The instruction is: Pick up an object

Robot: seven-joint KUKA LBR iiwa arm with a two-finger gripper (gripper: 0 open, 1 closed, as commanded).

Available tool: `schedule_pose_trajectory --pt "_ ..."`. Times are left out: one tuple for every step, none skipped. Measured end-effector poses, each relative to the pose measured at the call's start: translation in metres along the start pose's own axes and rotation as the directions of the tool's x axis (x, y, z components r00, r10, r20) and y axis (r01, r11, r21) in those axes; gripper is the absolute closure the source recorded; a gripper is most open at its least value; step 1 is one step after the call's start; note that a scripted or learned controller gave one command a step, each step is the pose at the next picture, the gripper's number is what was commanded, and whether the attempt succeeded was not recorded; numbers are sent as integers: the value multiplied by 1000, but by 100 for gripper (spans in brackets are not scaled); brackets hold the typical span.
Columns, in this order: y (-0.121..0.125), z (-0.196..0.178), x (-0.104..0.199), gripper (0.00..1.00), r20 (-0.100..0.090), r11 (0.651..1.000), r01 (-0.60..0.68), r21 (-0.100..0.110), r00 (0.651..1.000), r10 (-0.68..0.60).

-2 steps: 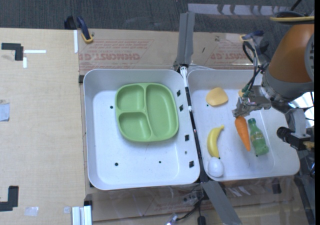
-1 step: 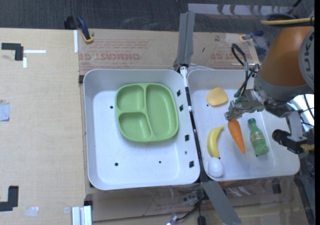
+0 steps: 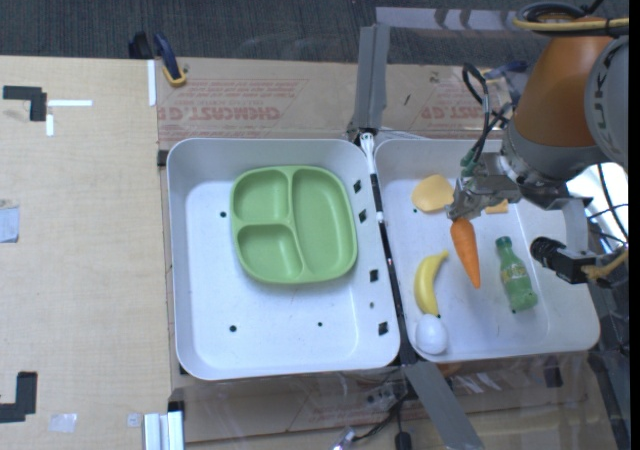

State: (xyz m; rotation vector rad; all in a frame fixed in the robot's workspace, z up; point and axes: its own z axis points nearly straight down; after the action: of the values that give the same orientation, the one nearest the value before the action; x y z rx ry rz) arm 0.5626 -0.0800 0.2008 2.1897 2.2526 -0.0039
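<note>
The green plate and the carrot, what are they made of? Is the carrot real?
The green plate looks like molded plastic: one even pale green, smooth, with soft rounded dividers between its three sections. The carrot is probably a plastic toy, not real food: its orange is very uniform and a little shiny. I can't be sure from this far away.

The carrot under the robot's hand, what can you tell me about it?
The carrot is orange, smooth and glossy, like a plastic toy. It tapers from a broad top to a point and lies in the right bin, its top under the gripper, its tip toward the bin's near edge. A banana lies to its left and a green bottle to its right, both apart from it.
</note>
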Motion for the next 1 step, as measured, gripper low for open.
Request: schedule_pose_trajectory --pt "-5 108 -45 100 1 938 346 -5 938 -346"
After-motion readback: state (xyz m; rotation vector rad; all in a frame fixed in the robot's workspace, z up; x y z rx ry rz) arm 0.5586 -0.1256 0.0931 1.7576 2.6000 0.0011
